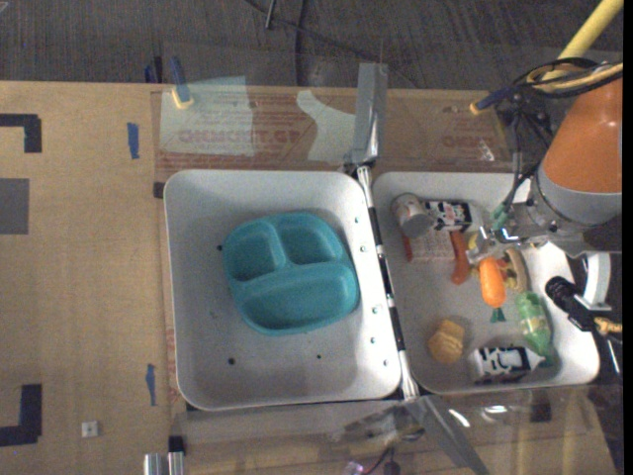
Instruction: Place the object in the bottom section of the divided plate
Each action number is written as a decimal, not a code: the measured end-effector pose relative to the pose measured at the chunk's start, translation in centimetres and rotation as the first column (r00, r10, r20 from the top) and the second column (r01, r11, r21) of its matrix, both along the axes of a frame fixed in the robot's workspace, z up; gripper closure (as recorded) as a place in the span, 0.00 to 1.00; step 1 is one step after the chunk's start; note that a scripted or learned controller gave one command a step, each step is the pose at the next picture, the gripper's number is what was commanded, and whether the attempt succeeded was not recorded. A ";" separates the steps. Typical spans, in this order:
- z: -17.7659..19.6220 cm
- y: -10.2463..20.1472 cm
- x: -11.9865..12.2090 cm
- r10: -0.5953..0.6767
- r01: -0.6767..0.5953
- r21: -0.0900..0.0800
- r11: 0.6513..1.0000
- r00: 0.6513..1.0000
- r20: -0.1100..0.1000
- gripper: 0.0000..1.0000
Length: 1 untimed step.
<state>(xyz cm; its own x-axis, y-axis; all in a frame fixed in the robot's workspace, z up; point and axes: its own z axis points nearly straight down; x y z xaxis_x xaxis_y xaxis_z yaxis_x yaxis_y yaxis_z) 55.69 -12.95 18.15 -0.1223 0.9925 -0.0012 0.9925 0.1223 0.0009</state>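
Two white bins sitting side by side; teal divided plastic plate [289, 272] waiting in left bin [188, 265]. Gripper [492, 237] hovering over right-bin [584, 364] clutter, above orange toy carrot [492, 282], likely target; nothing visibly gripped.

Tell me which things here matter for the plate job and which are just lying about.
Job: teal divided plate in the left bin; hand over the right bin.

Lying about, unless picked: carrot, yellow block, green toy, black-and-white carton, grey can.
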 end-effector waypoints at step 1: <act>-7.1 -3.5 -4.9 0.264 -0.264 0.002 0.964 0.964 0.000 1.00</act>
